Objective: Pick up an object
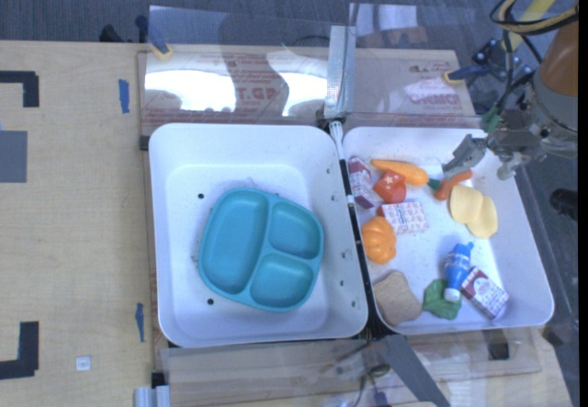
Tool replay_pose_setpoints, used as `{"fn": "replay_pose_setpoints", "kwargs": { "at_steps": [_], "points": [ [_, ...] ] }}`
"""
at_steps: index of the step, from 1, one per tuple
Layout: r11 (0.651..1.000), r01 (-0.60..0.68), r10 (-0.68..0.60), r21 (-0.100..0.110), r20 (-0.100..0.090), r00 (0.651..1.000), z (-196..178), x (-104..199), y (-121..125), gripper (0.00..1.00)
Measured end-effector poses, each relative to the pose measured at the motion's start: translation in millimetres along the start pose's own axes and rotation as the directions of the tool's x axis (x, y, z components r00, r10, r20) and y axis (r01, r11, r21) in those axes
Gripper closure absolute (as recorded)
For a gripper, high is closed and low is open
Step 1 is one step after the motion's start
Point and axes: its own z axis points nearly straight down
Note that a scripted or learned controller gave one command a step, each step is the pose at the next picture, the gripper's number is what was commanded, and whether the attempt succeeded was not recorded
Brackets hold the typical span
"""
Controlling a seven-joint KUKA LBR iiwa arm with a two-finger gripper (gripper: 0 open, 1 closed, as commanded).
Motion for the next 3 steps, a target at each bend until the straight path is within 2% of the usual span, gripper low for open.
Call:
{"fn": "replay_pose_setpoints", "kwargs": {
  "at_steps": [1, 2, 3],
  "points": [
    [1.000, -0.011, 0.011, 0.006, -0.001, 1.000, 83, 51, 34, 0.00],
    [0.958, 0.288, -0.288, -0.004, 0.002, 0.958, 88, 57, 53, 0.00],
    [0.956, 0.292, -0.292, -0.008, 0.003, 0.956, 176, 24, 56, 0.00]
  ]
}}
